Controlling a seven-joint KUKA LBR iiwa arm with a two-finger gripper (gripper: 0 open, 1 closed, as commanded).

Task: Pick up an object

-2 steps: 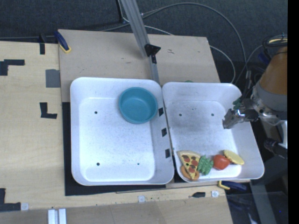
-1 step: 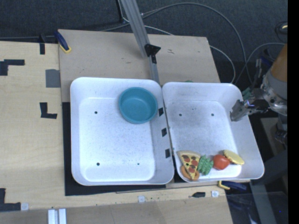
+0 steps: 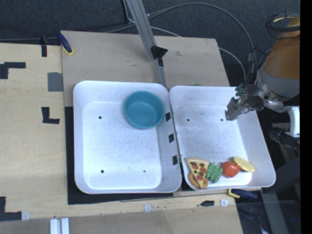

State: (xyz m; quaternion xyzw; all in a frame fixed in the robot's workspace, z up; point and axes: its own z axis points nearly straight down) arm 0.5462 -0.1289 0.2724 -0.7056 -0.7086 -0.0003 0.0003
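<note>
Over on the left, the left bin [image 3: 92,145] holds one thing: a blue bowl [image 3: 144,109], upright, up near its far right corner. Moving across the divide, the right bin [image 3: 209,135] has its goods bunched along the near edge: a pizza slice [image 3: 196,170] at the left, a green leafy piece [image 3: 213,171] touching it, then a red tomato [image 3: 230,169], and a yellow piece [image 3: 243,164] just beside that. Further right, the gripper [image 3: 232,112] hangs over the far right part of this bin, well apart from the food cluster. Whether the claw is wide or narrow, I cannot tell. Nothing is seen between its tips.
</note>
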